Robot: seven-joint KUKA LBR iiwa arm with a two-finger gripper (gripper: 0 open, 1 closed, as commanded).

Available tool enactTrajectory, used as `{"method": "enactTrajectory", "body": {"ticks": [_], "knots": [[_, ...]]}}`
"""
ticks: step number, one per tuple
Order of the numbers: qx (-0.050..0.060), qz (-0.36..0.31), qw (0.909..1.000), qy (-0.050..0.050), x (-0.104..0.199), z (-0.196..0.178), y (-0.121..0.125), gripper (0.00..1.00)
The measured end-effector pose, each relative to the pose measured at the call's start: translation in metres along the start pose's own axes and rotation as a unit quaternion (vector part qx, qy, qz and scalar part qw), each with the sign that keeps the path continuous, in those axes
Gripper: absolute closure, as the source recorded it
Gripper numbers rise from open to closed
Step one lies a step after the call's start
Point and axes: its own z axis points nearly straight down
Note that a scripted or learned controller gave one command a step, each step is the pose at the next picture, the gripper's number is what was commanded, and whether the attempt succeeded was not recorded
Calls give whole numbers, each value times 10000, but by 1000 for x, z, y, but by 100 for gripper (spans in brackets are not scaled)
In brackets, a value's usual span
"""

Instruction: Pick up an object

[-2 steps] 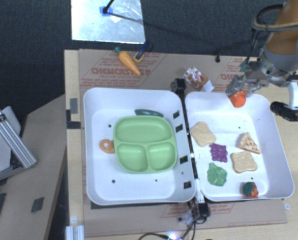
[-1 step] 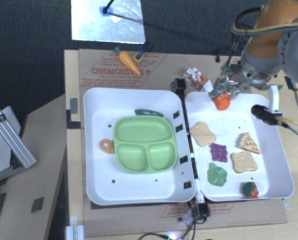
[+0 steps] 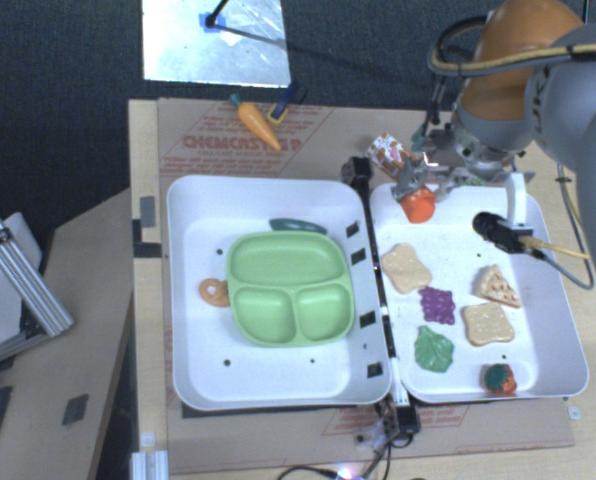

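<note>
Orange toy sits directly under gripper, top edge of right bin. You can't tell finger state; drop straight down.

Red lettering runs along the brown cardboard sheet under the bins, behind the left one; it reads roughly "CHEMCAST", though the letters are faint and partly covered by a toy carrot. Smaller print beneath it is too blurred to read.
</note>
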Motion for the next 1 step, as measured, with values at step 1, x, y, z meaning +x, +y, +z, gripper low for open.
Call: {"method": "enactTrajectory", "body": {"ticks": [1], "knots": [[-7, -9, 10000, 4, 54, -12, 5, 100]]}}
